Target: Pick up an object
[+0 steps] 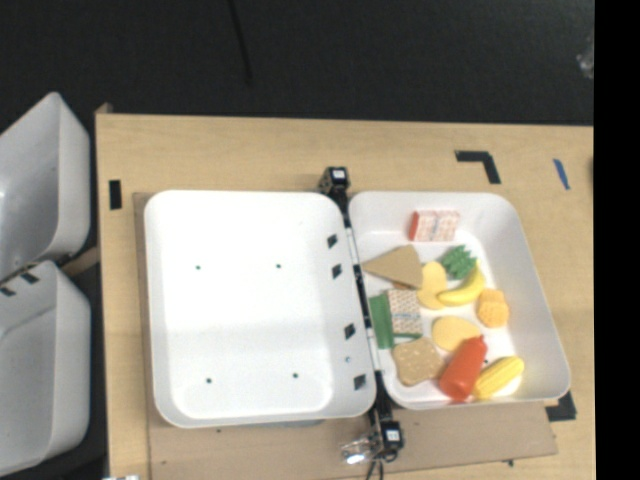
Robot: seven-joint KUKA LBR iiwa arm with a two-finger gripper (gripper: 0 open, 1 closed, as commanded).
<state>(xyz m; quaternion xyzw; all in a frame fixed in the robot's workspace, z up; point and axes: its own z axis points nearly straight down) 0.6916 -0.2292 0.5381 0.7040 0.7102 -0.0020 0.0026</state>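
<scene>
White plastic shallow bin on the rt (pixel 520 243) holds all the toy food; the matching white bin on the lt (pixel 240 308) touches it along the middle edge, both on a tan wooden bench (pixel 250 153). In the rt bin, far end: small pink-and-white box (pixel 433 226). Below it a tan wedge-shaped piece (pixel 394 266), w/ a green leafy toy (pixel 459 261) just beside a yellow banana (pixel 462 292). An orange round piece (pixel 492 310) sits nr the rt wall. Along the lt wall lies a green strip (pixel 380 320), touching a pale checked packet (pixel 404 314), poss. a cracker, too blurred to tell. Near end: tan toast-like slice (pixel 416 361), red bottle-shaped toy (pixel 463 369) and yellow oval piece (pixel 498 375), packed close together. Gripper state: can't tell.
</scene>
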